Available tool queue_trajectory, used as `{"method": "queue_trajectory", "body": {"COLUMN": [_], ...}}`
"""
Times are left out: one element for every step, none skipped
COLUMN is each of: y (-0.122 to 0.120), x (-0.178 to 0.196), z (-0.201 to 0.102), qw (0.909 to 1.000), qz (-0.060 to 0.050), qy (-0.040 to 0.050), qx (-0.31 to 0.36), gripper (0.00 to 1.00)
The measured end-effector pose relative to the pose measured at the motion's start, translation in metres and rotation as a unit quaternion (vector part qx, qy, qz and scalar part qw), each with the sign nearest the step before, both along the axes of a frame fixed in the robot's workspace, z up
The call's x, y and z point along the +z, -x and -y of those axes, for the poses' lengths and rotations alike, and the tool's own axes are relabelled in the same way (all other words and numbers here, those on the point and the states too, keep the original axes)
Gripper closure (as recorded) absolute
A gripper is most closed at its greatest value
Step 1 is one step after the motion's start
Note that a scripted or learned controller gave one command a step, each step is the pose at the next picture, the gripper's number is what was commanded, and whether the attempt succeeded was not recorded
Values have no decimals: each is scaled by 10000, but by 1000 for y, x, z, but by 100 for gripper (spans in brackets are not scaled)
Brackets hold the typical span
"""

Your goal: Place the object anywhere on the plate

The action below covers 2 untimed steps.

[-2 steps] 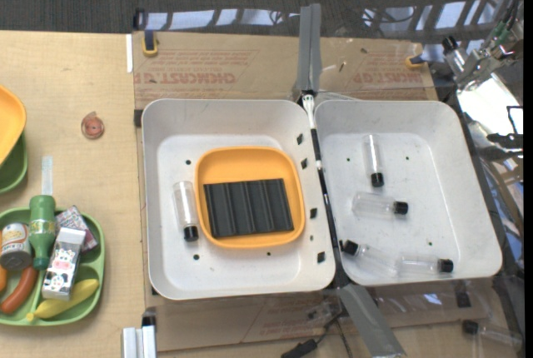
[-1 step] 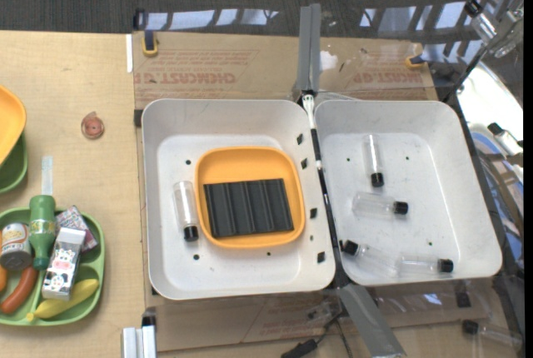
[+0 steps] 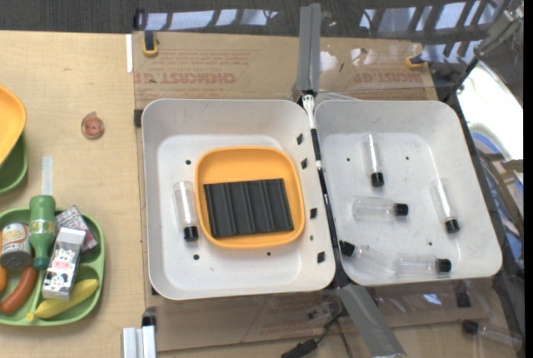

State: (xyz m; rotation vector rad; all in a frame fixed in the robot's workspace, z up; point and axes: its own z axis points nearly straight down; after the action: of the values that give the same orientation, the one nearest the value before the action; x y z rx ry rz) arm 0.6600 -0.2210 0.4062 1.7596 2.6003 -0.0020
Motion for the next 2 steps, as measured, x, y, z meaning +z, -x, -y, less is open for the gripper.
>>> {"method": "queue_trajectory", "body": {"y": [0, 0], "x": [-87, -129], "z": [0, 1], "qw": [9921, 9544], "qz": [-2, 4], "qy": [-5, -3], "qx": [1253, 2984], "gripper": [0, 0]}}
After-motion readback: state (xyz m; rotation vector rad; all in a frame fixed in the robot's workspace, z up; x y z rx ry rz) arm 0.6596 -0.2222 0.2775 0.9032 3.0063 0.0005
